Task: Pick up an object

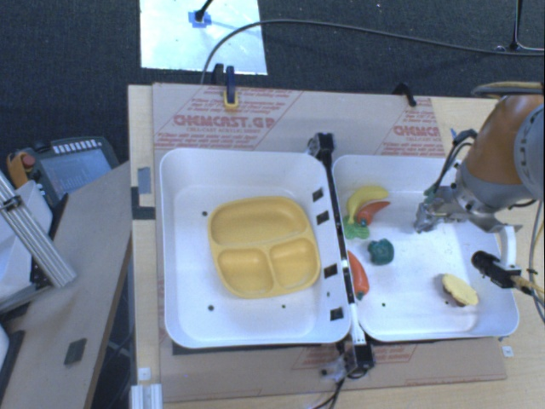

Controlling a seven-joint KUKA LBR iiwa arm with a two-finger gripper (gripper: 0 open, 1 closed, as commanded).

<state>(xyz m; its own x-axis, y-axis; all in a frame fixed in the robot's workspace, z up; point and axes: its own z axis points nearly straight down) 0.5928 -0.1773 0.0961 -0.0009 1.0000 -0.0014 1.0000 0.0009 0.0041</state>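
Jaws cannot be read from this slanted view: whether they stand apart or together is not clear, and nothing shows between them.

At the far left a pendant (75, 170) with a dark screen lies on a side table (85, 262), beside a tilted aluminium rail (34, 239). Further in, a cardboard sheet (281, 119) with red print lies under both bins, and a yellow clamp (230, 90) sits at its back edge. Behind the clamp a shiny plate (170, 32) lies on the dark floor.

The left bin (179, 254) holds a yellow tray (260, 245) with three compartments, lying flat near the bin's middle.

The right bin (409, 305) touches the left bin along a shared edge. All the loose objects are in this bin. Just beside the shared edge at the back lies a banana (368, 196), with a red-and-green toy (364, 217) touching its front side. In front of these, apart from them, is a dark green lump (381, 250). An orange-red piece (358, 277) lies against the shared edge, near the lump. Well apart from these, toward the bin's front right corner, rests a pale yellow piece (460, 290).

The gripper (423, 221) points down over the back middle of the right bin, between the banana and the bin's right wall, near none of the objects closely enough to touch. The arm (502, 156) rises from it to the right, its orange band uppermost.
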